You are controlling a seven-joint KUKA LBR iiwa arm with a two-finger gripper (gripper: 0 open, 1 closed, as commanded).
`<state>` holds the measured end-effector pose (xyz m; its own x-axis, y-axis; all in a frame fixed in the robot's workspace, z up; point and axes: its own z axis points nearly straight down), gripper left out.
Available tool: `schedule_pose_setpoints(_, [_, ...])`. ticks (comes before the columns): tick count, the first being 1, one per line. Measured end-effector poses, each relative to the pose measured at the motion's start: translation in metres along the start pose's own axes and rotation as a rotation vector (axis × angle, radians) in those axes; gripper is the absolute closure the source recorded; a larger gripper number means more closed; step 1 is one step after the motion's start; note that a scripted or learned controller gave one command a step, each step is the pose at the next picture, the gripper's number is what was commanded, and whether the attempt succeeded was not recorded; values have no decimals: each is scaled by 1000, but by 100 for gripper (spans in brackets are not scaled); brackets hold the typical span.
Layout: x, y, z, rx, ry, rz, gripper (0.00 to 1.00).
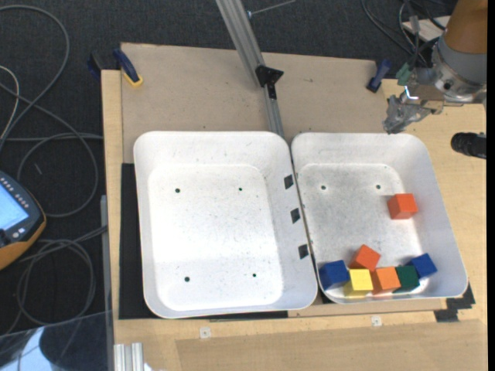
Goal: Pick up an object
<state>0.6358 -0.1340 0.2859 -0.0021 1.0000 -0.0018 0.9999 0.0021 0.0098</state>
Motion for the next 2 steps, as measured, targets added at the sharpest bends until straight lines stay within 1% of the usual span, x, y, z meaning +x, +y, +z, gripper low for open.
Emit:
schedule_pose_setpoints(1, [42, -19, -2, 12, 4, -3, 100])
schedule_pose_setpoints(2, [99, -45, 9, 14, 5, -4, 100])
